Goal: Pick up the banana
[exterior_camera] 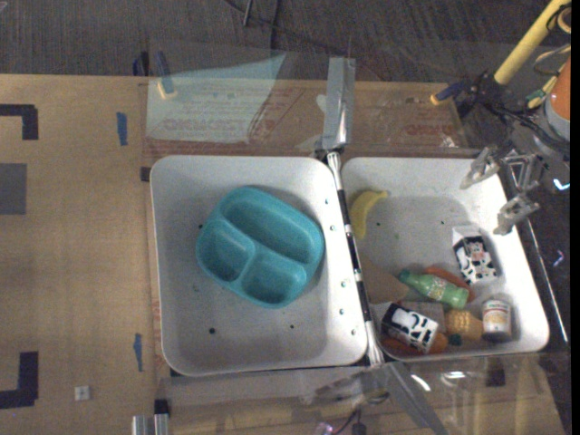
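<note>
A yellow banana (365, 210) lies in the right bin (412, 184), against its left wall near the far corner. My gripper (499, 190) hangs at the right bin's far right corner, well to the right of the banana. Its two grey fingers (513, 210) stand spread apart with nothing between them.
A teal divided plate (260, 245) lies in the left bin (181, 333). The right bin's near part holds a green bottle (436, 287), two cow-patterned cartons (475, 258), an orange item and a small can (496, 318). A clear sheet (236, 98) lies behind the bins.
</note>
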Available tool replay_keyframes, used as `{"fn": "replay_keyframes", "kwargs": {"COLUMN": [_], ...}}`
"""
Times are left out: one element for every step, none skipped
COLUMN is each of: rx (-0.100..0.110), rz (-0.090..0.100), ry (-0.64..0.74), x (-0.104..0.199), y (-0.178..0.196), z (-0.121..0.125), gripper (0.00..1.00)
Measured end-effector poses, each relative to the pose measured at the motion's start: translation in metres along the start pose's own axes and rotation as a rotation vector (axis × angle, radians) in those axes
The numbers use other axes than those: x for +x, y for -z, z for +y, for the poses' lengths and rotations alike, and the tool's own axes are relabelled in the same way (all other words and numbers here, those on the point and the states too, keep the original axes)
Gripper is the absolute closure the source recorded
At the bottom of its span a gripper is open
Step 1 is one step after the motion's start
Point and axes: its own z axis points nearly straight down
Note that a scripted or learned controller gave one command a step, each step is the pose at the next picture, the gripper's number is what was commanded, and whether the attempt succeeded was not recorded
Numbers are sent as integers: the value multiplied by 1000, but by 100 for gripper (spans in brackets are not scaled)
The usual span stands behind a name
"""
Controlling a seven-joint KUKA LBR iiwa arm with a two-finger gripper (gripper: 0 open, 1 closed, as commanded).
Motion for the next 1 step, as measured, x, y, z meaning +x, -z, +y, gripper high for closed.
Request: {"fn": "replay_keyframes", "kwargs": {"rx": [-4], "rz": [3], "ry": [216], "x": [-9], "y": [-93], "z": [91], "gripper": [0]}}
